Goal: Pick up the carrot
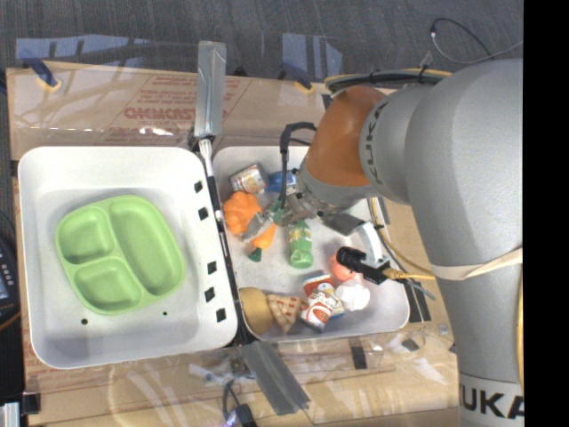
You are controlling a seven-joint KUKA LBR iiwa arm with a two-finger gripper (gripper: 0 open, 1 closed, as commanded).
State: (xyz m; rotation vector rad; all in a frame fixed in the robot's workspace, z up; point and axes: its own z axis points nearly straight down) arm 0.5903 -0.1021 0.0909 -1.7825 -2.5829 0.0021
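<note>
The carrot [260,237] is a small orange piece with a green tip, lying in the left part of the right bin [391,320], just below a rounder orange fruit [239,212]. My gripper [277,210] hangs low over the bin, right beside the carrot's upper right end and close against the orange fruit. The arm's orange wrist band and grey body cover the bin's upper right part. I cannot see whether anything sits in the gripper.
The right bin also holds a tin can [249,181], a blue item [283,183], a green bottle [300,245], a waffle cone [269,310] and red-and-white items [324,306]. The left bin [44,327] holds a green divided plate [120,253].
</note>
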